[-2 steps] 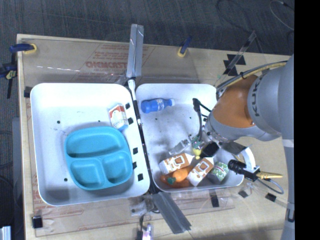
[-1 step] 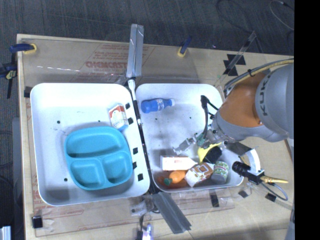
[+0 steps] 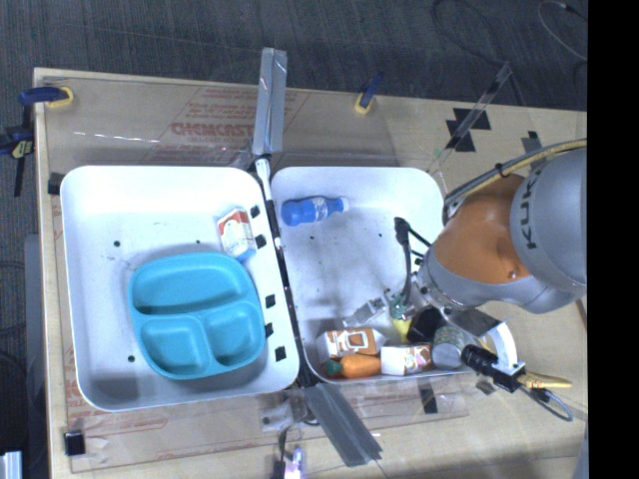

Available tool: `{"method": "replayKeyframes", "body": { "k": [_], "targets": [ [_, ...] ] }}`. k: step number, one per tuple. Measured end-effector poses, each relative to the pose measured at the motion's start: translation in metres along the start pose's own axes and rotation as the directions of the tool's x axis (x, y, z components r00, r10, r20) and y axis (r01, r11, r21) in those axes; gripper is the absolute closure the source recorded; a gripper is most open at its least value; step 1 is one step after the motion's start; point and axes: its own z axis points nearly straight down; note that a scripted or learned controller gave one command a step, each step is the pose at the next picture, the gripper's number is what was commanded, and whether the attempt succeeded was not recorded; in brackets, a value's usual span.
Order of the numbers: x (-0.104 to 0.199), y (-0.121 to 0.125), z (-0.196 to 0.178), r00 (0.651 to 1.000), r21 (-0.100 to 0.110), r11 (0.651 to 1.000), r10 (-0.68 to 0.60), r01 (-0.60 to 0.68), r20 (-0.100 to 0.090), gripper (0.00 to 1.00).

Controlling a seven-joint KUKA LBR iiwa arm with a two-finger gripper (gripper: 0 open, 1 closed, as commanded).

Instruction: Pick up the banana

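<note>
The arm's wrist, with its orange band (image 3: 477, 242), hangs over the right side of the right bin (image 3: 349, 183). My gripper (image 3: 403, 300) points down into the bin's lower right part, among a cluster of items. A small yellow-green patch (image 3: 399, 315) shows right under the gripper; it may be the banana, and most of it is hidden by the gripper and the wrist. I cannot tell whether anything is held.
The cluster along the right bin's front wall holds a brown-labelled carton (image 3: 351, 342), an orange carrot-like item (image 3: 359, 367), a white container (image 3: 403, 359) and a grey can (image 3: 449, 343). A blue bottle (image 3: 312, 210) lies at the back. The left bin holds a blue compartment tray (image 3: 195, 312) and a small carton (image 3: 237, 234).
</note>
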Motion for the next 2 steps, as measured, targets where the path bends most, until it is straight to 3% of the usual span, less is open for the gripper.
{"method": "replayKeyframes", "body": {
  "k": [1,2],
  "targets": [
    [0.0,-0.006,-0.027,0.995,0.014,0.995,0.101,-0.101,-0.006,0.0],
    [-0.002,0.001,-0.007,0.926,-0.006,0.926,0.377,-0.377,0.002,0.0]
  ]
}}
